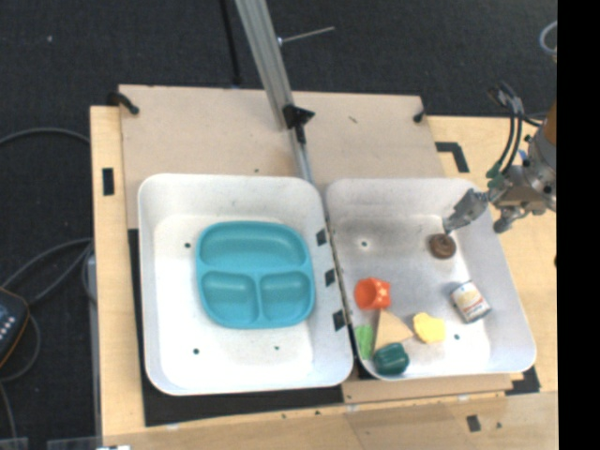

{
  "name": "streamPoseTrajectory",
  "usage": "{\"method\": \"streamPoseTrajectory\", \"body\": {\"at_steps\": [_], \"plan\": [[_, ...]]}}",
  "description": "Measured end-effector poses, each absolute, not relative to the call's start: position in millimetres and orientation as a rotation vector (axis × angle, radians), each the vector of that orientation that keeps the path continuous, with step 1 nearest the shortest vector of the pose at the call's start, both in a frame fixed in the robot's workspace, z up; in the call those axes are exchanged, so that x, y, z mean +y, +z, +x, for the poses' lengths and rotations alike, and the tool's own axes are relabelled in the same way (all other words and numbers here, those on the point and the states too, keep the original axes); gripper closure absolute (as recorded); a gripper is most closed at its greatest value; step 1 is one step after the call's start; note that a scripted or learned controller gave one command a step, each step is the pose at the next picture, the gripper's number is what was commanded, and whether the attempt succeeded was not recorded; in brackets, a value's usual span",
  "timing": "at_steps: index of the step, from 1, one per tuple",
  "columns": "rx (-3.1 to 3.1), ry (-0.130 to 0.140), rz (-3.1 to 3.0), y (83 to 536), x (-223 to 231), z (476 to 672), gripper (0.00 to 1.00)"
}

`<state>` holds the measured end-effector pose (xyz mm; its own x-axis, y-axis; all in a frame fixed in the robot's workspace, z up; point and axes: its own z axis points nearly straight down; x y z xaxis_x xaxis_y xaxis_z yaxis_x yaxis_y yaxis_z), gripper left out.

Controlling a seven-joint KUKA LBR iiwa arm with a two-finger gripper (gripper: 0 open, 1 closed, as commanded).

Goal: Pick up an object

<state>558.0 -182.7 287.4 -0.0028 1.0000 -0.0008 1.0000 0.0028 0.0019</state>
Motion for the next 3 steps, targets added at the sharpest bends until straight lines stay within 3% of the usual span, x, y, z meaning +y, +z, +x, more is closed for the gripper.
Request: {"method": "streamPoseTrajectory", "body": {"at_steps": [1,3], "plan": [[2.223,0.002,2.218,287,-183,558.0,0.00],[2.224,-0.006,2.225,163,-182,547.8,0.00]]}}
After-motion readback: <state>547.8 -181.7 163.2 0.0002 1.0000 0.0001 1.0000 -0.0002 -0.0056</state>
